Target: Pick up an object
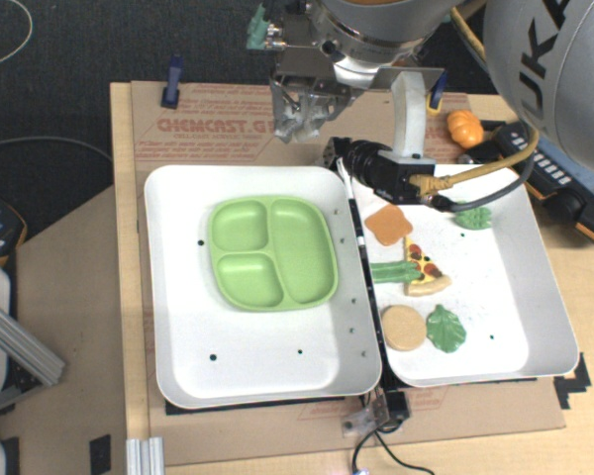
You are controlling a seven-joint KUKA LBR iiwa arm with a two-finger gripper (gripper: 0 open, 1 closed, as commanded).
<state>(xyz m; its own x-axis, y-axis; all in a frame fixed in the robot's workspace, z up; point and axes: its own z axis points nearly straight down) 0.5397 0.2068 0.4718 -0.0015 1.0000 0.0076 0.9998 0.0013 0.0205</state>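
Observation:
My gripper hangs high over the back edge of the bench, behind the seam between the two bins. Its fingers look spread, with nothing between them. In the right bin lie an orange-brown slice, a pizza slice, a green stick, a tan round disc, a dark green leaf and a smaller green leaf. The left bin holds a light green divided plate.
A black fixture with a yellow-tipped cable overhangs the back left corner of the right bin. An orange object rests on the bench behind that bin. A blue clamp stands at the board's back left.

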